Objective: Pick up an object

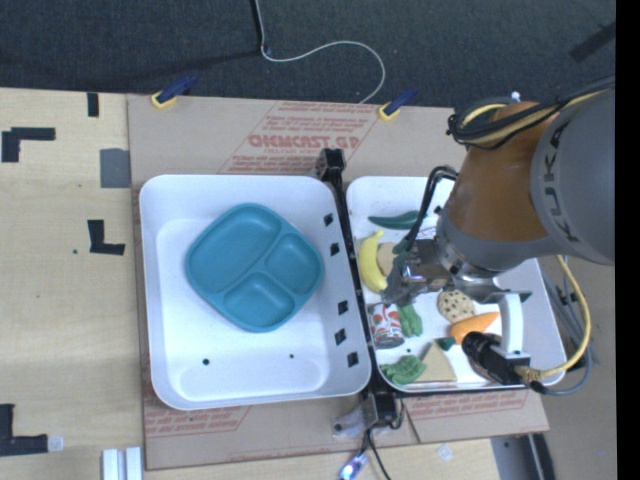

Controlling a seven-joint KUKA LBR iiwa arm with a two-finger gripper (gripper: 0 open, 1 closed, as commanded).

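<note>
Precision matters most here, because the right-hand bin [553, 363] is crowded and the gripper [408, 280] hangs low over its left half, near the divider between the two bins. Nearest the gripper is a yellow banana [372, 260], lying just at nine o'clock from the tool, long axis running roughly twelve to six, alongside the bin's left wall. My judgement is that this is the likeliest target, though the tool could equally be lined up on the small can [387, 326] at about seven o'clock from it. Whether the tool is spread or clenched I cannot tell; the wrist and its cabling hide that, and nothing can be seen gripped.

To do the step well, the closing axis should cross the banana's short width, so three to nine o'clock, and the descent should be centred on its thick middle, not on a tapering end. It sits close to the wall, so one finger needs room on that side; a slight offset toward three o'clock risks pushing it against the wall instead of grasping it.

The banana looks smooth, curved and bright yellow, probably a plastic toy, so it may slip under a light grip. Other clutter lies close: a green pepper-like piece [398, 217] at twelve o'clock, a spotted cookie [453, 302] and an orange carrot-like piece [474, 323] at four o'clock, a green leafy piece [404, 370] at six. The left bin [165, 368] holds a blue divided plate [254, 265], well apart at nine o'clock.
</note>
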